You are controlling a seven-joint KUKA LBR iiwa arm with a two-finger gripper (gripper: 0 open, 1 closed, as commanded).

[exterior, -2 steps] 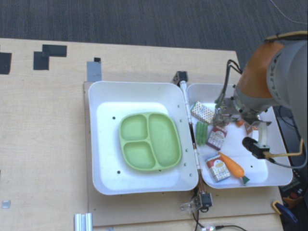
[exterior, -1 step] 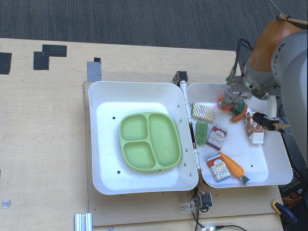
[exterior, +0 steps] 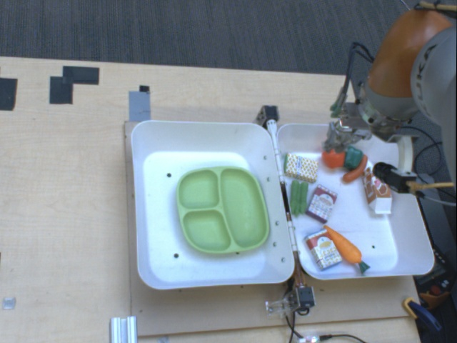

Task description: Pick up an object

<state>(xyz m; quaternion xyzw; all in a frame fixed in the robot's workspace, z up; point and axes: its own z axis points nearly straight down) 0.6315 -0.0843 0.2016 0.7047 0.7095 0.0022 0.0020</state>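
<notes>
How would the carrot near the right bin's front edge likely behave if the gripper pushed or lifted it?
The carrot is tapered and round, so a push would probably swing or roll it. It looks like smooth toy plastic, so likely light, stiff and somewhat slippery. It lies against a small box, which may shift too.

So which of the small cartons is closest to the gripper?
The yellow-patterned carton at the right bin's upper left; the maroon one and the red one lie farther from the gripper.
</notes>
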